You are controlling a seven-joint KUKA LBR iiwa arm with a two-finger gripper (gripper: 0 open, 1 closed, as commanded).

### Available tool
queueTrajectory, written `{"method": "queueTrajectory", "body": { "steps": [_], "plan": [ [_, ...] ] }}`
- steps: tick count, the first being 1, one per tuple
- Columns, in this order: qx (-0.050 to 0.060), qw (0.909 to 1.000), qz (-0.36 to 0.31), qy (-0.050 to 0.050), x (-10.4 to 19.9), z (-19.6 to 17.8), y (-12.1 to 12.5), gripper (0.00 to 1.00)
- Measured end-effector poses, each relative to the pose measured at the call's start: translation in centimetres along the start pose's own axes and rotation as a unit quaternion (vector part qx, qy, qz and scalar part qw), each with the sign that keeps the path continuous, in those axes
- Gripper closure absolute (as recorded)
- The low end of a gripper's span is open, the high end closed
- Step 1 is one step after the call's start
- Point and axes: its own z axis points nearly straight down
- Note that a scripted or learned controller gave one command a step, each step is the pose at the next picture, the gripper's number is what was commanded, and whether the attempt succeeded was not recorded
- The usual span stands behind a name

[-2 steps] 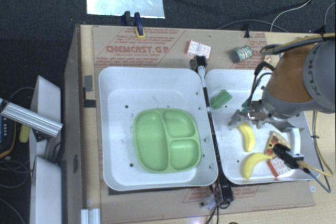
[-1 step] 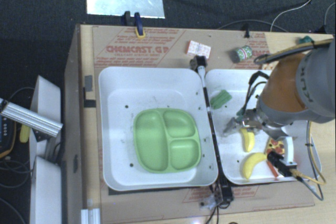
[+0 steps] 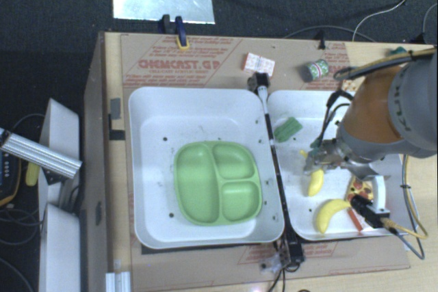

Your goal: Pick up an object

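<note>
The right bin holds a green block near its left wall, a small yellow banana in the middle and a larger yellow banana by the front wall. My gripper hangs low in this bin, right above the top end of the small banana and partly covering it. The grey arm with its orange band reaches in from the right and hides the bin's right part. A red and orange item lies beside the larger banana, partly under the arm.
The left bin holds a green divided plate. On the cardboard behind the bins lie a small green can and a white label. A black divider runs between the bins. Cables trail at the front right.
</note>
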Motion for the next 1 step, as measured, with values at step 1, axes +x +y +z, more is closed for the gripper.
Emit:
{"method": "queueTrajectory", "body": {
  "steps": [1],
  "plan": [
    [0.000, 1.0000, -0.001, 0.000, 7.13, -9.04, 3.58, 1.00]
  ]
}}
